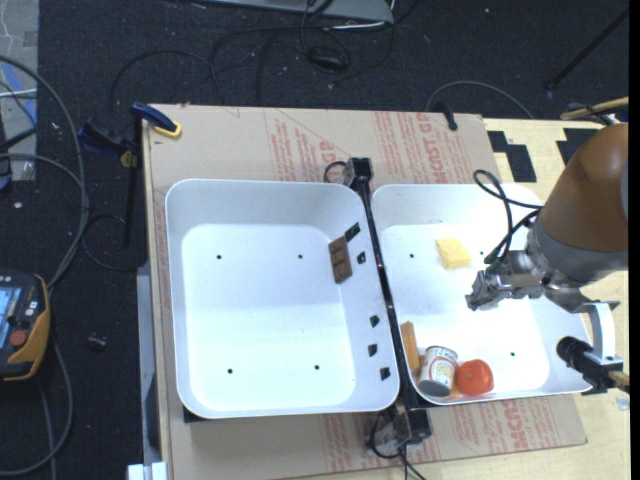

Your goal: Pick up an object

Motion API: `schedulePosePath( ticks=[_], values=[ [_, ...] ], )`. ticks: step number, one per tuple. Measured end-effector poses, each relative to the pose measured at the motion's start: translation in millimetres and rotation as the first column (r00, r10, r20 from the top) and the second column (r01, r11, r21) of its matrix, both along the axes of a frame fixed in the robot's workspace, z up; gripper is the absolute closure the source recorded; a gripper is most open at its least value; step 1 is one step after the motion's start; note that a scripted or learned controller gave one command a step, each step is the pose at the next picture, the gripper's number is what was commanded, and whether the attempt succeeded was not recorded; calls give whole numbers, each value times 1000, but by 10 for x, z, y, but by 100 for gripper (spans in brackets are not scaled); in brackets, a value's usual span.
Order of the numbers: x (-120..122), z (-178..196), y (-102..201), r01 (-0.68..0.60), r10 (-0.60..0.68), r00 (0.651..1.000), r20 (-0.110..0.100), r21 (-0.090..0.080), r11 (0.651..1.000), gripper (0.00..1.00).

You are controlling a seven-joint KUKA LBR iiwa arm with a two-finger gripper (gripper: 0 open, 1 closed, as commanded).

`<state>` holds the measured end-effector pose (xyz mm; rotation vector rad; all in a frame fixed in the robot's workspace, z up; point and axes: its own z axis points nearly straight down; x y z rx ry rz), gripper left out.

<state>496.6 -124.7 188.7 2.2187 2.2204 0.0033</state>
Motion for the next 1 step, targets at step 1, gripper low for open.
schedulePosePath(
  ticks=[1],
  values=[
    [30, 608, -50, 1, -1, 1000, 1, 0, 1000, 100]
  ],
)
